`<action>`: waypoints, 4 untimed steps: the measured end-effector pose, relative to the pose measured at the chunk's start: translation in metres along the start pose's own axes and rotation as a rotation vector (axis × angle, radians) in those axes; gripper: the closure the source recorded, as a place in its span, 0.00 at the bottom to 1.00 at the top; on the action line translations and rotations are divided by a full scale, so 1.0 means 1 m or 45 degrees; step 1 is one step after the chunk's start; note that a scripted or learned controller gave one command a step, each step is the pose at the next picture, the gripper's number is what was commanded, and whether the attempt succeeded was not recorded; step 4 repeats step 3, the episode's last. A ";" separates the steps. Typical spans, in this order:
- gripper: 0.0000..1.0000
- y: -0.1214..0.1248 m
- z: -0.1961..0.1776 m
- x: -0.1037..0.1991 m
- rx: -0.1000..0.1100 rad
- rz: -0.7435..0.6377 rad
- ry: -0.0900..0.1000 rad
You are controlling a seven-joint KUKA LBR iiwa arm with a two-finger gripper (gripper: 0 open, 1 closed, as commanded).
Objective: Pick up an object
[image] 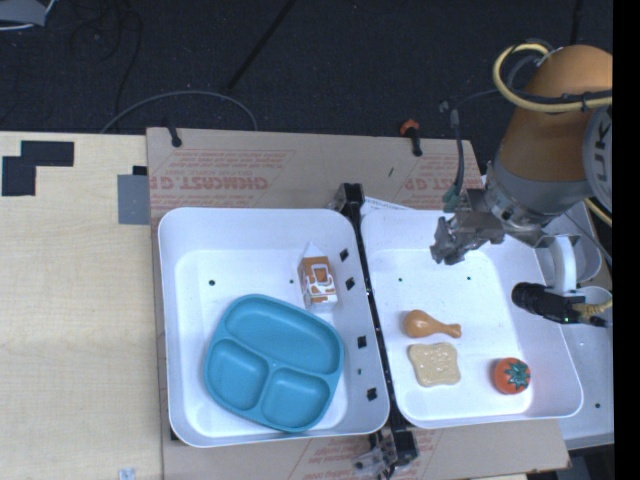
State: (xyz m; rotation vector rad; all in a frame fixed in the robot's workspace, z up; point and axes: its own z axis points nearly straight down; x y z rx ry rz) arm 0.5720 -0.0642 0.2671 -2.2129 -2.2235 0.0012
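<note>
the left bin point(185, 268) holds a blue divided tray point(272, 363) and a small orange-and-white carton point(318, 282) just behind it. the right bin point(560, 388) holds a toy drumstick point(430, 324), a slice of toast point(434, 364) just below it and a tomato point(510, 375) to the right. the hand point(455, 238) hangs over the right bin's far side, well apart from the three foods; whether it is clenched or released i cannot tell. cardboard point(280, 173) lies under both bins.

The right bin point(560, 388) has open floor along its far side. The drumstick point(431, 324), toast point(434, 364) and tomato point(510, 376) crowd its near half.
</note>
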 end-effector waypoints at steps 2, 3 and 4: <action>1.00 -0.025 0.033 0.094 0.003 0.002 -0.001; 1.00 -0.032 0.046 0.152 0.004 0.000 -0.001; 1.00 -0.032 0.046 0.152 0.004 0.000 -0.001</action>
